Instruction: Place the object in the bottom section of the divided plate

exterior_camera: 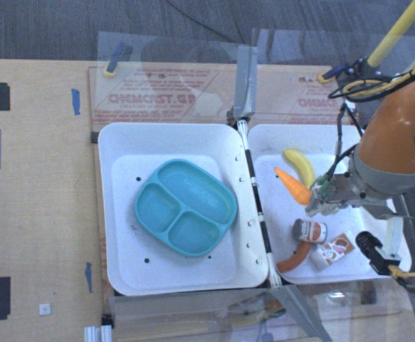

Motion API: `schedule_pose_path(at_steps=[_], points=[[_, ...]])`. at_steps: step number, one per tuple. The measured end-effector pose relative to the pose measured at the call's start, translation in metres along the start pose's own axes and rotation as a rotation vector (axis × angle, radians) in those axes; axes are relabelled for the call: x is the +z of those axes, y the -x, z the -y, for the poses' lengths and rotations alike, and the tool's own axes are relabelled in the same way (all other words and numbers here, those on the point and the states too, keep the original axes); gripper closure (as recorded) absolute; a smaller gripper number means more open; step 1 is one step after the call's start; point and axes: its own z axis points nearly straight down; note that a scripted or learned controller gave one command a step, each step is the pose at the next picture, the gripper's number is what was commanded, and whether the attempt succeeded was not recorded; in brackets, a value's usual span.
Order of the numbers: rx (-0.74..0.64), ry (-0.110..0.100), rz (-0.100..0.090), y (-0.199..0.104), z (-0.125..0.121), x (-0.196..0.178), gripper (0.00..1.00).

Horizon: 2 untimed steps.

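The turquoise plastic divided plate [186, 206] lies flat and slightly turned in the left white bin, centre frame. Right of centre, the orange plastic carrot [293, 185] lies slanted by my fingertips.

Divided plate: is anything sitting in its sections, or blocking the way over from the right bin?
Nothing visible lies in the blue divided plate. Between it and the gripper, which hangs by the carrot in the right bin, stand only the two bins' adjoining low walls, which must be cleared.

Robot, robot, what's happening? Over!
Gripper low in right bin, at carrot. Plate waiting in left bin. Banana, can close by.
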Motion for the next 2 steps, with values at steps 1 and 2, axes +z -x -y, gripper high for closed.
schedule_pose_path(at_steps=[1,2], points=[[-0.165,0.0,0.0,-0.0593,-0.0279,0.0,1.0],[-0.163,0.003,0.002,-0.058,-0.0286,-0.0097,1.0]])
